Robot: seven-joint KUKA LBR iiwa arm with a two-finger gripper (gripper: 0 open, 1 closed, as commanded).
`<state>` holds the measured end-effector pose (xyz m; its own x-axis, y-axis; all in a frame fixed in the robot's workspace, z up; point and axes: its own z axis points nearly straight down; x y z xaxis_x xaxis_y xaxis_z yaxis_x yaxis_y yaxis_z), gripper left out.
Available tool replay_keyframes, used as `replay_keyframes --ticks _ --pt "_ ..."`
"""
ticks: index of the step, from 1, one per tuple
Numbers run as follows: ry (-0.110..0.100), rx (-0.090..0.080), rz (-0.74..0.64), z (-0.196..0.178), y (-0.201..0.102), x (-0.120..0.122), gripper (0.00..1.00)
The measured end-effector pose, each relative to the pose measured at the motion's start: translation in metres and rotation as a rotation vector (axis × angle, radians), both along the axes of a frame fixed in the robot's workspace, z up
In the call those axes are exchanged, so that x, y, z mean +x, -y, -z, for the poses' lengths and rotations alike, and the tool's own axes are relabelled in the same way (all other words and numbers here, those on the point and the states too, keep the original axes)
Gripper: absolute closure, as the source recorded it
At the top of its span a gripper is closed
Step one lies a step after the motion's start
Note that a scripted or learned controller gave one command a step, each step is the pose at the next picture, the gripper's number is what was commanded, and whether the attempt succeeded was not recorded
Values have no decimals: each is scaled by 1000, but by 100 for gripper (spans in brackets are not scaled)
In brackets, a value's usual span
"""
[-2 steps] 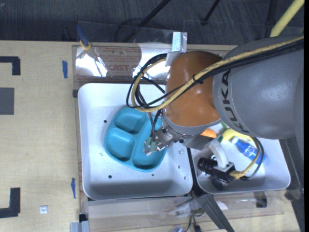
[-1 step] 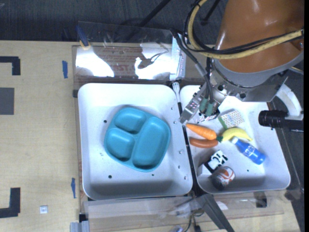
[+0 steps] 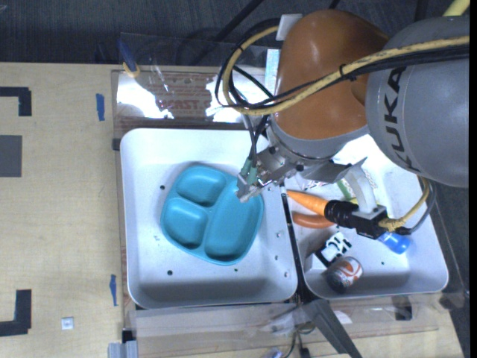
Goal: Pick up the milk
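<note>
Hovering over the blue divided plate (image 3: 211,213) in the left bin (image 3: 141,222), the tool (image 3: 250,183) is at an opening I cannot tell. The milk (image 3: 335,247), seemingly the small black-and-white carton, lies in the right bin (image 3: 428,271) below the carrot (image 3: 307,200). It is likely light and stiff-walled, best gripped across its flat sides.

Teal plate (image 3: 211,213) in white bin (image 3: 141,200) (orange carrot (image 3: 309,199) beside).

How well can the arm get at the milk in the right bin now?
Probably yes. The milk lies uncovered in the right bin, with a brown ball close beside it. The gripper hangs over the blue plate in the left bin, so it must cross over.
</note>
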<state>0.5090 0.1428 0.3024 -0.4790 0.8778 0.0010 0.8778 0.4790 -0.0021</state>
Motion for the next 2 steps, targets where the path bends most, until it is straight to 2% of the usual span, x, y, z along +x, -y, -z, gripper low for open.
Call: replay_keyframes --ticks 1,2 --pt "-1 -1 106 14 -48 -30 100" --pt "4 0 144 -22 2 -29 100"
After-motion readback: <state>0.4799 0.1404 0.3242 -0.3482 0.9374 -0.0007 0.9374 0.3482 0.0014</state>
